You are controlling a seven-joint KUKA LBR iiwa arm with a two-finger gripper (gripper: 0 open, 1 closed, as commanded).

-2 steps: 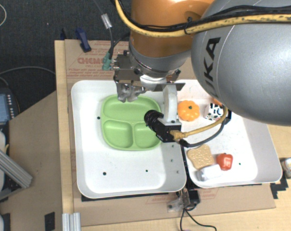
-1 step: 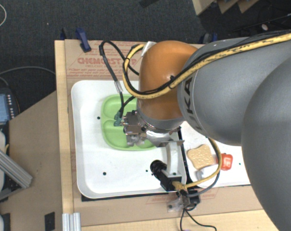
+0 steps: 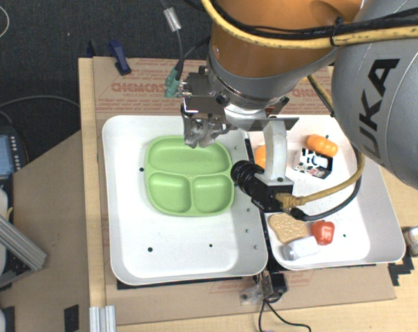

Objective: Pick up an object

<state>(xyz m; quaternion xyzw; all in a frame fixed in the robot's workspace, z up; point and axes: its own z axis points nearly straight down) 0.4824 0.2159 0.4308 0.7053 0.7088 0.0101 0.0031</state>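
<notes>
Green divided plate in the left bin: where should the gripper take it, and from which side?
Grip the raised far rim of the green plate, coming straight down where the gripper hovers. It lies flat and is probably too wide to span, so one finger inside and one outside the rim seems best.

The bench [image 3: 98, 254] bears two white bins: left bin [image 3: 126, 206], right bin [image 3: 374, 220], side by side

I read red print "CHEMCAS…" on the cardboard sheet [image 3: 143, 81] along the table's far edge, rest hidden behind the arm. Big dark letters "UKA" on the grey arm casing [image 3: 381, 99]. Nothing else legible to me.
</notes>
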